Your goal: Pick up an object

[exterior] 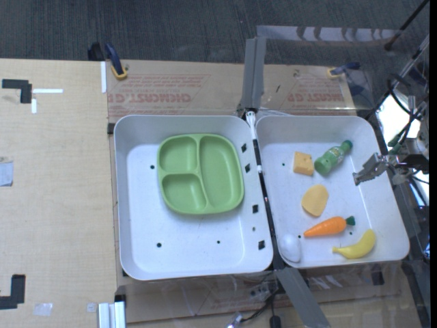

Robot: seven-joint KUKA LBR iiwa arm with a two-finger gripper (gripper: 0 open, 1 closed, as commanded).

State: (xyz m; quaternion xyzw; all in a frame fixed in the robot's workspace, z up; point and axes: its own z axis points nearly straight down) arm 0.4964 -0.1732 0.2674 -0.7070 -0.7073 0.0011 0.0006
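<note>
Fingers (360, 176) of gripper (365, 173): whether spread or pressed together cannot be told; nothing visibly between them. Position: over right bin (382, 203), near its right wall.
Beside fingertips, to their left: green bottle (332, 157), lying tilted, cap end up-right; yellow cheese block (303, 163); round chip (315, 200).
Nearer the camera than the fingers: carrot (328, 227), long axis roughly horizontal, leaf end right; banana (356, 245); white egg (291, 247).
Far left of fingers: left bin (136, 251), holding green divided plate (201, 173).

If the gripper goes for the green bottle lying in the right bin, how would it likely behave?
The green bottle lies on its side, tilted across the right bin, so a nudge would probably roll it. Its rounded, glossy-looking body may slip from a grip. It looks like a small plastic toy, probably light.
</note>
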